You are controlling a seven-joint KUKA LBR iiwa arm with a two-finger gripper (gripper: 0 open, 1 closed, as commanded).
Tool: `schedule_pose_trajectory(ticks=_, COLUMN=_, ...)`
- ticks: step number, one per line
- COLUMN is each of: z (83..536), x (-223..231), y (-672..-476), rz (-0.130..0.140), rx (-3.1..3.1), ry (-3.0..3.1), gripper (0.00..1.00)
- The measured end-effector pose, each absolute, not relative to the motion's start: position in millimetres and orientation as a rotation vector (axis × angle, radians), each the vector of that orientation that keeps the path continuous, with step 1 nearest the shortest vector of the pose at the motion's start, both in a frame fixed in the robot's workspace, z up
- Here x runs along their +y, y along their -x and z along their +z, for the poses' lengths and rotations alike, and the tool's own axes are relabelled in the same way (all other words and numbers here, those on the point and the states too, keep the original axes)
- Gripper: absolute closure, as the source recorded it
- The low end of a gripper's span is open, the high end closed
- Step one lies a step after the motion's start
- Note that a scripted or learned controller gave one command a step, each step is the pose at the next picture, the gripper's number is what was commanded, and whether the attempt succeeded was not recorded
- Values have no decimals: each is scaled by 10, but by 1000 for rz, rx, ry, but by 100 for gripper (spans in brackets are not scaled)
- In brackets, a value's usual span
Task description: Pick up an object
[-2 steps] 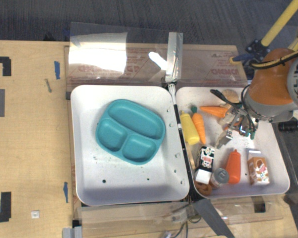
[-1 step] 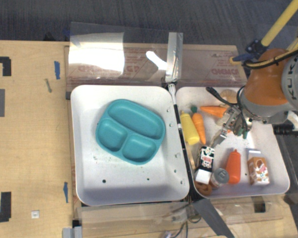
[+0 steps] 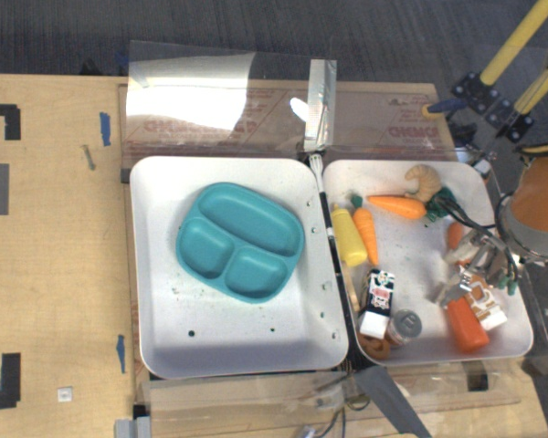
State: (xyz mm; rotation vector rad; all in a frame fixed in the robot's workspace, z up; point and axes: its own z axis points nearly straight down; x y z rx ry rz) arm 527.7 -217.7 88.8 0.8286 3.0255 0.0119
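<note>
Gripper low over the crowded right bin

Two white bins side by side on the desk [image 3: 46, 245]. Left bin [image 3: 164, 327]: just a teal divided plate [image 3: 242, 240], set apart, likely as a drop-off spot. Right bin [image 3: 411, 354]: the pickable clutter, packed close. Along its left wall, a yellow bottle [image 3: 349, 235] beside a small carrot [image 3: 367, 231]; farther back, a larger carrot [image 3: 397, 207] near a tan piece [image 3: 423, 182]; at the near edge, a small carton [image 3: 378, 299] and a round can [image 3: 405, 323]. Gripper [image 3: 475, 263] down at the bin's right side, just above an orange object [image 3: 466, 327], probably the target. Impossible to tell, amid cables and clutter, whether clenched, released, or grasping anything. Crowding there makes a clean grasp doubtful.
</note>
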Motion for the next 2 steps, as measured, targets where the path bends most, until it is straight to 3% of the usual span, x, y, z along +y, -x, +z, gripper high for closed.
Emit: schedule_pose_trajectory(ticks=2, z=888, x=-2016, y=-5211, rz=0, rx=2980, ry=-957, gripper=0)
